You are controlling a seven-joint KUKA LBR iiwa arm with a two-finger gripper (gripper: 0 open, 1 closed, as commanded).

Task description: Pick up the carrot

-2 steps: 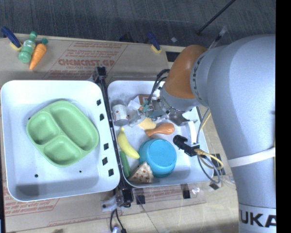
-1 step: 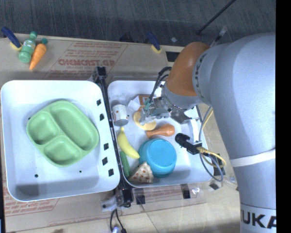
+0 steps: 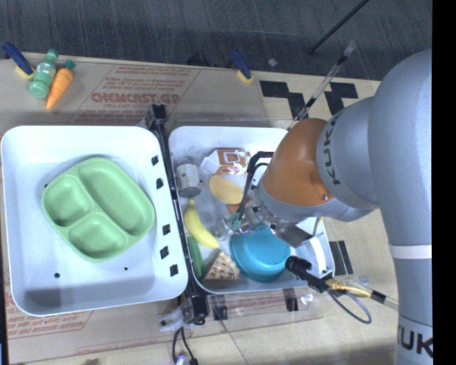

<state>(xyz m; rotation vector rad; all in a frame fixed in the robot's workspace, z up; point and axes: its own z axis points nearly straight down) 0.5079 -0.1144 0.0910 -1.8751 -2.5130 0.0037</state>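
Brown cardboard-covered bench point(image 3: 137, 90) bearing two shallow white bins point(image 3: 23, 204) side by side, orange toy carrot point(image 3: 58, 87), green bottle point(image 3: 41, 78).

Robot lab: clamped bench point(image 3: 137, 82), bins point(image 3: 15, 204)

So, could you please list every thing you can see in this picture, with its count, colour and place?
carrot: 1, orange with green top, on the cardboard outside the bins, far left corner
bottle: 1, green, touching the carrot's left side
divided plate: 1, light green, in the left bin
left bin: 1, white
right bin: 1, white
banana: 1, yellow, right bin
bowl: 1, blue, right bin, near edge
can: 1, grey, right bin
pale yellow piece: 1, right bin centre
printed packet: 1, white and orange, right bin far side
arm: 1, grey with orange band, over the right bin
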